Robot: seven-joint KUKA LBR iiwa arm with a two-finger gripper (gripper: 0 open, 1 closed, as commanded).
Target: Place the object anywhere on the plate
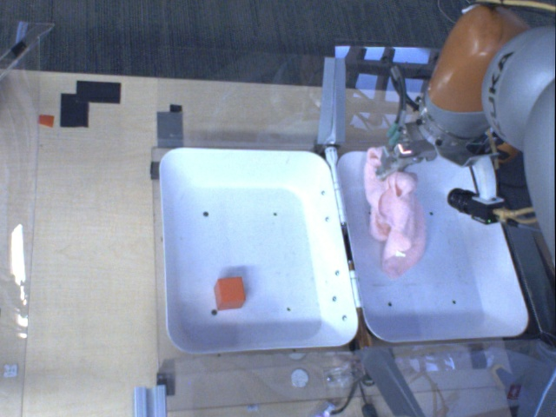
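Here, a pink cloth — soft, crumpled, elongated.

Two white bins, one orange block, one pink cloth.

The only lettering that can be made out stands on the rounded grey metal arm casing at about two o'clock: dark capital letters, seemingly "KU", cut off by the curve. Nothing else is legible.
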